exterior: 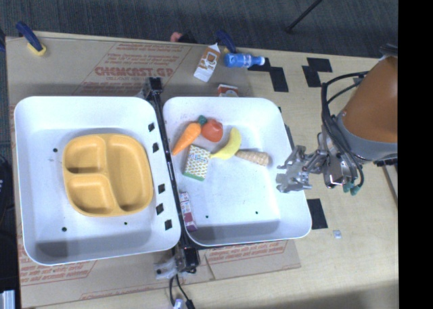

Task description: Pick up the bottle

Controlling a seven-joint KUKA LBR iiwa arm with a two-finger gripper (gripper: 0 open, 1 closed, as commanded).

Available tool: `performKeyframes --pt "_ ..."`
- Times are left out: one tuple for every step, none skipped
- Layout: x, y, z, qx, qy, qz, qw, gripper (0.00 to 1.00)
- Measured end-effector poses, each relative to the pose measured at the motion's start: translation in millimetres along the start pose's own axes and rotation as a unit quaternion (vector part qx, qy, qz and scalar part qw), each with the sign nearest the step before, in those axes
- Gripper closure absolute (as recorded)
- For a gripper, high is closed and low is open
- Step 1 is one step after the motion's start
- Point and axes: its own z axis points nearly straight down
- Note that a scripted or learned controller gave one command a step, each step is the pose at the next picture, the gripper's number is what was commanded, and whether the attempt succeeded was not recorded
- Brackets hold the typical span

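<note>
A small blue bottle (238, 61) with a white cap end lies on its side on the bench, behind the right bin (270, 223) and outside it. My gripper (292, 174) hangs over the right rim of the right bin, low and well in front of the bottle, with nothing visibly held. The grey arm with its orange band (371, 105) reaches in from the right.
In the right bin lie a carrot (186, 137), a red toy (212, 130), a banana (229, 146), a green and white box (197, 163) and a tan cone (253, 158). The left bin holds a yellow divided plate (107, 173). A small carton (207, 63) lies left of the bottle.
</note>
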Motion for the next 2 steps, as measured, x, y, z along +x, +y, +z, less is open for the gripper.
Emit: performKeyframes --pt "0 0 -10 0.0 -0.002 0.089 0.996 1.0" --pt "0 0 104 -0.001 0.001 0.159 0.9873 1.0"
